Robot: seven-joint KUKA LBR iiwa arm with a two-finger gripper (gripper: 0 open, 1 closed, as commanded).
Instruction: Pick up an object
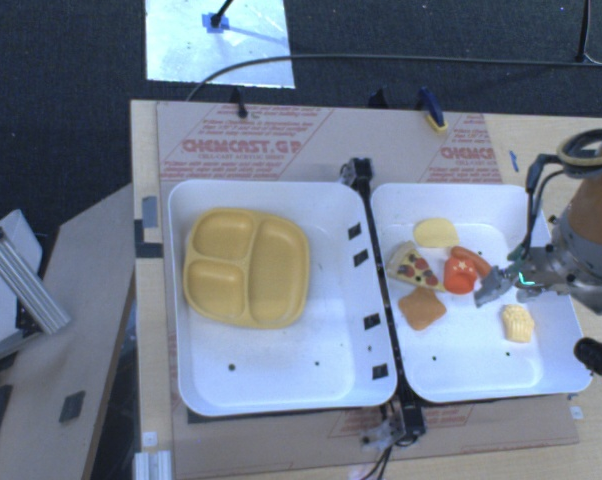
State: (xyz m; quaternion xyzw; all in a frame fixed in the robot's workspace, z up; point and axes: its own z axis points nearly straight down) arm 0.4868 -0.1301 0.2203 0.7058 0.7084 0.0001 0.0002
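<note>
My two-finger gripper (493, 286) blurs against the white bin; I cannot tell its state. Beside it lies a glossy red plastic pepper (463, 269).

The wooden bench (311, 128) carries a printed sheet (281, 138) and 2 white bins (271, 368).

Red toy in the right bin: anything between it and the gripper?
Nothing visible. The gripper sits just right of the red toy, with bare bin floor between. The pizza slice lies on its far side.
</note>
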